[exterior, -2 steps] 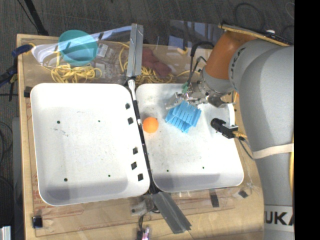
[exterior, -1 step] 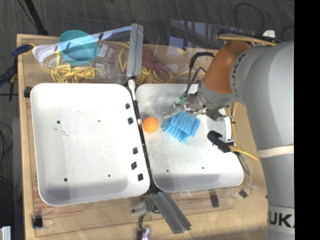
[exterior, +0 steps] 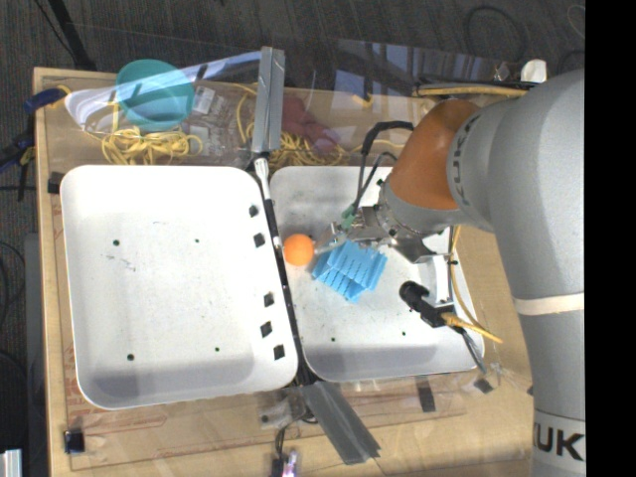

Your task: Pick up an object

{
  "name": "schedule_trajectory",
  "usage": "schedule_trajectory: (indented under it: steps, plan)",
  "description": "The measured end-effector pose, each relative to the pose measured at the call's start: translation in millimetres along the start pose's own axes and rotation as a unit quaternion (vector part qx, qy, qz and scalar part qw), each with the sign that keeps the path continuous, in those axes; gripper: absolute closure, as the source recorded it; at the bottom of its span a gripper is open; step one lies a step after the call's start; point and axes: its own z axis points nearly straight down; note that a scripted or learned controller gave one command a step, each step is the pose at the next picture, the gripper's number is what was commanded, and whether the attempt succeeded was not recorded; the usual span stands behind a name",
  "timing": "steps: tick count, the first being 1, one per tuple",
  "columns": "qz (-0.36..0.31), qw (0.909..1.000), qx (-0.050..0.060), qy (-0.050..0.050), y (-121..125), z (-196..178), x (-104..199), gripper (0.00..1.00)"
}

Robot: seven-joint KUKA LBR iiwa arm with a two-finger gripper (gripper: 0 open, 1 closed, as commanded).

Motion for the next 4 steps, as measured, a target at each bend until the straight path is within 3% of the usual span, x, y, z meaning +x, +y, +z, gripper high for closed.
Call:
schedule_trajectory:
  steps: [1,2,3,4]
  plan:
    - [0.003,1.0000,0.000,-0.008,-5.9,-1.0,9.2,0.00]
    - [-0.022,0.9998,0.001,0.003,-35.3,0.8,3.7,0.00]
    - [-0.056,0.9983,0.012,0.008,-43.8,9.2,33.2,0.00]
    - [-0.059,0.9981,0.012,0.008,-42.7,-0.7,33.3,1.00]
